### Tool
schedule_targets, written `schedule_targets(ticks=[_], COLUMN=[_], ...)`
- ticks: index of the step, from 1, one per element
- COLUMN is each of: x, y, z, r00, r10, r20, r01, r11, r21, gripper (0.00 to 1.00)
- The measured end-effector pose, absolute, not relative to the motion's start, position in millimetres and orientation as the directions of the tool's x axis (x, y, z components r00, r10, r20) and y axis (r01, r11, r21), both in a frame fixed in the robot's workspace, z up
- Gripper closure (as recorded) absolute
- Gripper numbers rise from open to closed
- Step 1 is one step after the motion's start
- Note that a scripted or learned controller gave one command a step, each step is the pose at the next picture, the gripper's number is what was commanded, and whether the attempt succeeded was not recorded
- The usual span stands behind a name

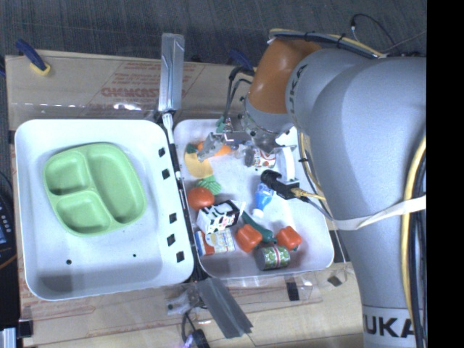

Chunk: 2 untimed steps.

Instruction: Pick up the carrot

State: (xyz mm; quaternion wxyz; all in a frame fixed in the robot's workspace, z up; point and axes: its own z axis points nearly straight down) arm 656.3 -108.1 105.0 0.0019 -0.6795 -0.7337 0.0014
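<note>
Carrot (217, 151) under the claw (216, 142), upper middle of frame.
Claw's state: cannot tell; the carrot lies in the right bin (319, 256).

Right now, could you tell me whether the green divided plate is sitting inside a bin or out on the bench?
Inside. The green plate lies flat within the left white bin, with the bin's floor visible around it.

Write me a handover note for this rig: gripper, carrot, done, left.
Gripper: down in the right bin, at its far left corner; whether it is open or shut cannot be told.
Carrot: orange piece with a green end, right at the gripper, beside the yellow item. A grasp cannot be confirmed.
Done: arm brought to the carrot.
Left: secure the carrot and lift it clear.
Green divided tray sits in the left bin.
</note>
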Motion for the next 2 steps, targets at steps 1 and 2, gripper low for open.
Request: schedule_targets(ticks=[1,2], x=[657.1,655.9], y=[-105.8,-92.5], z=[149.3,90.6], r00=[-0.104,-0.073], r10=[0.995,0.997], r20=[0.0,0.001], r01=[0.995,0.997], r11=[0.104,0.073], r21=[0.0,-0.005], gripper=[0.0,0.0])
